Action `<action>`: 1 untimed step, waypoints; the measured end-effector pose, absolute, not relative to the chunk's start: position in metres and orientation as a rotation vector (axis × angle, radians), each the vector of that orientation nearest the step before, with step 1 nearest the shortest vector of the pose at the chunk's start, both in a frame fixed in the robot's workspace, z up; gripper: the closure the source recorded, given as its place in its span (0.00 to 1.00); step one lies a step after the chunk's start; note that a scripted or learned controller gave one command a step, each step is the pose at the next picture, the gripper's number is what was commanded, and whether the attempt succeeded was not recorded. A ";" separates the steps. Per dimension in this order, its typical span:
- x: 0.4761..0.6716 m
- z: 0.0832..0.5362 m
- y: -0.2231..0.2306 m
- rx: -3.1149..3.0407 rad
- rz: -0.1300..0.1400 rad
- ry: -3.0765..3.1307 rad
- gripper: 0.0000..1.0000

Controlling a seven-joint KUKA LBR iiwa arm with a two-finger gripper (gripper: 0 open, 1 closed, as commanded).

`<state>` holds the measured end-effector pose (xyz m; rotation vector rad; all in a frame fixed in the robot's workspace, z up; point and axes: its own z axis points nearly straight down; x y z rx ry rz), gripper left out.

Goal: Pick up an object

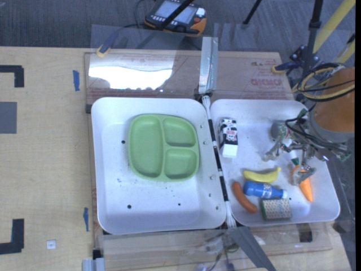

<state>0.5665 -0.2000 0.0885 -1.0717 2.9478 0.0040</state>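
End effector low over right bin near its right edge, finger state impossible to tell, banana beside blue bottle, green plate in left bin

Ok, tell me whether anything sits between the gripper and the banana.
Nothing visible does. The gripper hangs over the right bin, and the banana lies just to its left on bare bin floor. The blue bottle sits beyond the banana, not in the path.

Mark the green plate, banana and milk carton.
green plate point(163, 147), camera view, centre divider.
banana point(260, 175), camera view, mid-body.
milk carton point(229, 137), camera view, middle of its side.
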 end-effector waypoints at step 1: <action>0.594 0.147 -0.222 -1.165 0.004 2.912 0.00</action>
